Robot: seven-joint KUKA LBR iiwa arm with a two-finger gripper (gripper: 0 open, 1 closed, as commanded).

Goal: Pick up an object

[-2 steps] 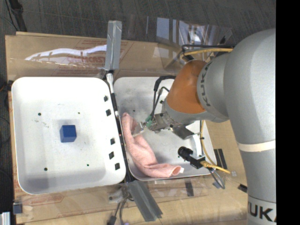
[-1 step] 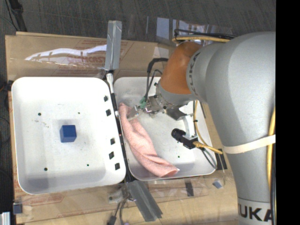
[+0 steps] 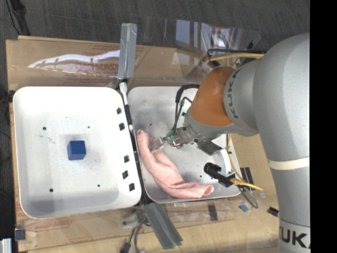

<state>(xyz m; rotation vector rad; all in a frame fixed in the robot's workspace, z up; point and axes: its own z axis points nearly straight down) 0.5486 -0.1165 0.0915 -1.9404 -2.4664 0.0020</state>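
Note:
A pink cloth (image 3: 167, 171) lies crumpled along the left and front of the right bin (image 3: 152, 101). A small blue cube (image 3: 77, 149) sits in the left bin (image 3: 31, 109). My gripper (image 3: 172, 139) is down low in the right bin, right above the upper end of the pink cloth. The arm's orange band and grey body cover most of that bin's right half. The view does not show what lies between the gripper's tips.
A row of black clips runs along the divider between the two bins (image 3: 126, 152). Cardboard (image 3: 68, 62) lies under and behind the bins. The big grey arm fills the right side of the bench.

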